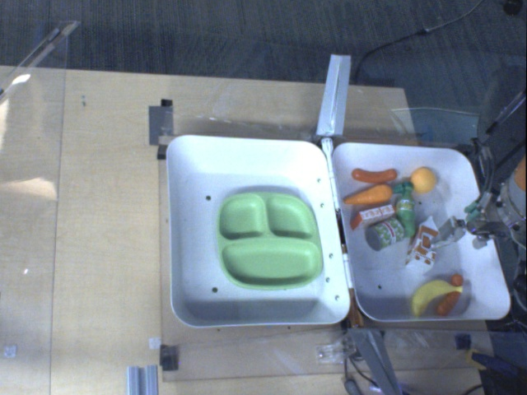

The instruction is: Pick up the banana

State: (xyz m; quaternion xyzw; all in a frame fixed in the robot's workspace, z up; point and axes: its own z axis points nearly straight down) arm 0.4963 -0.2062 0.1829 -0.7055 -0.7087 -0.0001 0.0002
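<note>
The yellow banana (pixel 428 297) lies at the front of the right bin (pixel 486 303), with a small orange-red piece (pixel 449 303) resting against its right side. My gripper (pixel 451 230) reaches in from the right edge. It hangs over the middle right of that bin, beside a white and red carton (pixel 423 246). The gripper sits behind the banana and apart from it, with nothing seen in its hold.
The back of the right bin holds a sausage (pixel 375 174), a carrot (pixel 368 195), a yellow round fruit (pixel 422 179), a green bottle (pixel 403 206) and a can (pixel 384 234). A green divided tray (pixel 269 239) sits in the left bin (pixel 189 220).
</note>
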